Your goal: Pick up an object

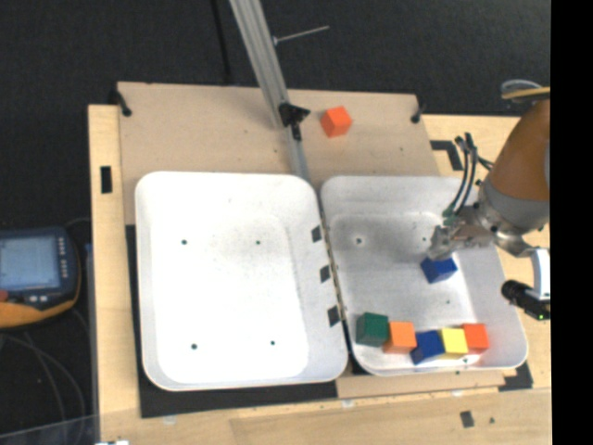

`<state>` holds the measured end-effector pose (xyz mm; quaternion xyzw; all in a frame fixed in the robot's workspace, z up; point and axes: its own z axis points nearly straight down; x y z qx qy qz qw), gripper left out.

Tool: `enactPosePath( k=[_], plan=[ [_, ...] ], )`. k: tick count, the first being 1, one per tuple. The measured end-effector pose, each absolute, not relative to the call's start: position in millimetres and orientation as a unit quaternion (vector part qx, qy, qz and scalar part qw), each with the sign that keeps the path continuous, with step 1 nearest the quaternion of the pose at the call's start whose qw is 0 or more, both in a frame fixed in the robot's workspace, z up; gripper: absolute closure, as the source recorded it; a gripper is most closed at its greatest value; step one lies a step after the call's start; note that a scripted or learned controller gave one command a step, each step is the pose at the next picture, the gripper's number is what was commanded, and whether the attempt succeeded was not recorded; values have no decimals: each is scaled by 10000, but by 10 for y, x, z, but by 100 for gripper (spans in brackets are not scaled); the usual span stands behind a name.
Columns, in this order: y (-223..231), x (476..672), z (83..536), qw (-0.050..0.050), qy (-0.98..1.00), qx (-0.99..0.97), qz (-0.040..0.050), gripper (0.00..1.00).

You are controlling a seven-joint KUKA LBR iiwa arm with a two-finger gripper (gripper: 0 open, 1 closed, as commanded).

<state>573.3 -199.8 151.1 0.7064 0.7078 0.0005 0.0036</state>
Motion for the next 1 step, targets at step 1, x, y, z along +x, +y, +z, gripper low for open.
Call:
enactPosePath(
  k=[1],
  plan=[
    [-1997, 5731, 1505, 31, 7077, 7065, 4, 0]
  ],
)
